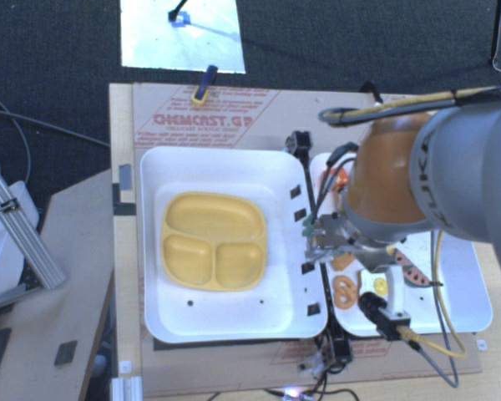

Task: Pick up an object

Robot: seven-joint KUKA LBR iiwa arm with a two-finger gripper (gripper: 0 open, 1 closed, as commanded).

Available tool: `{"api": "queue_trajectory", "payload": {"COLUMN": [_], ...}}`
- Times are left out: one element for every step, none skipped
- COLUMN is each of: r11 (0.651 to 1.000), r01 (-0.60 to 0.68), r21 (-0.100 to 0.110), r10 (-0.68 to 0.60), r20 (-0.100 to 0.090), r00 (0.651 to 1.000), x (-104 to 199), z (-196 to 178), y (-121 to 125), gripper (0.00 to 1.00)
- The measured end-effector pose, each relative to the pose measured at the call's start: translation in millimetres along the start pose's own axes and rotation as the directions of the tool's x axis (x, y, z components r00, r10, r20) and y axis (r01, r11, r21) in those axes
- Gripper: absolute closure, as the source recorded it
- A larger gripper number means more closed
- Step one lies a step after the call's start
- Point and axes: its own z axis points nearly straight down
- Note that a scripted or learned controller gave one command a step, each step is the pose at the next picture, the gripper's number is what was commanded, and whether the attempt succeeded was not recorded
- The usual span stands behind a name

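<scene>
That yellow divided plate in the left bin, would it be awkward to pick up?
Probably. The yellow plate looks stiff and light, like moulded plastic, so it shouldn't flop. It lies flat and wide in the left bin, so it likely won't roll, but its low rim offers little to pinch.

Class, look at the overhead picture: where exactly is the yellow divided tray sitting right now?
The yellow divided tray lies flat in the left white bin, roughly centred, left of the black clips along the divide between the two bins.
</scene>
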Motion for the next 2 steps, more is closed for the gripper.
{"api": "queue_trajectory", "payload": {"r11": [1.0, 1.0], "r01": [-0.002, 0.001], "r21": [-0.002, -0.004], "r10": [0.002, -0.001], "r20": [0.0, -0.001], "r00": [1.0, 1.0], "x": [-2, -2], "z": [-10, -21], "y": [1, 2], "gripper": [1.0, 1.0]}}
